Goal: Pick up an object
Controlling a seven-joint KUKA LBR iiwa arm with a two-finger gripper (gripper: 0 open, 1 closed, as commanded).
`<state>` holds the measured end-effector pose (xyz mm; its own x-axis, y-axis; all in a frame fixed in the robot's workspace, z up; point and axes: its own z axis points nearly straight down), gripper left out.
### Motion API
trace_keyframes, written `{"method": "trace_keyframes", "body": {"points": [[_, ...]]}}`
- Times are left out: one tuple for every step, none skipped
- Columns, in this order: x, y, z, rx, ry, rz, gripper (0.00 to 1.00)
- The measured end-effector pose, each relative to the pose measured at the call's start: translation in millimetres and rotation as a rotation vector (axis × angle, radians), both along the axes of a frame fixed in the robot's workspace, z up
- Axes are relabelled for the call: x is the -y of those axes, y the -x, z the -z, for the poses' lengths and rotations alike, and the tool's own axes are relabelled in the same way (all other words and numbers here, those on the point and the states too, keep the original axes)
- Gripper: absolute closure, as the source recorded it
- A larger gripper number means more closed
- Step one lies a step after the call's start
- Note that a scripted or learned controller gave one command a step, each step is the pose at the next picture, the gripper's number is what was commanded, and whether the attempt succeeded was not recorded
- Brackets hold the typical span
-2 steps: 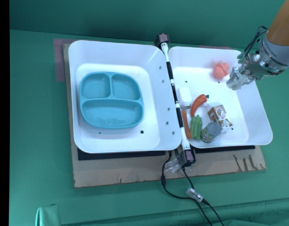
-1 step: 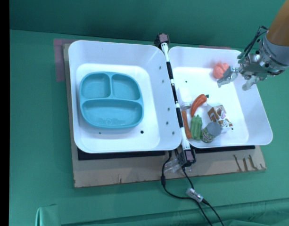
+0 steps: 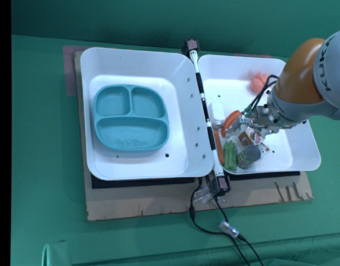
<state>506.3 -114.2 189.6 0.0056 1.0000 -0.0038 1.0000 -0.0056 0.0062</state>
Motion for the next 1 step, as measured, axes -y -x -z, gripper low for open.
{"method": "trace_keyframes", "body": {"points": [[2.1, -2.0, -13.0, 0.009, 0.004, 0.005, 1.0]]}}
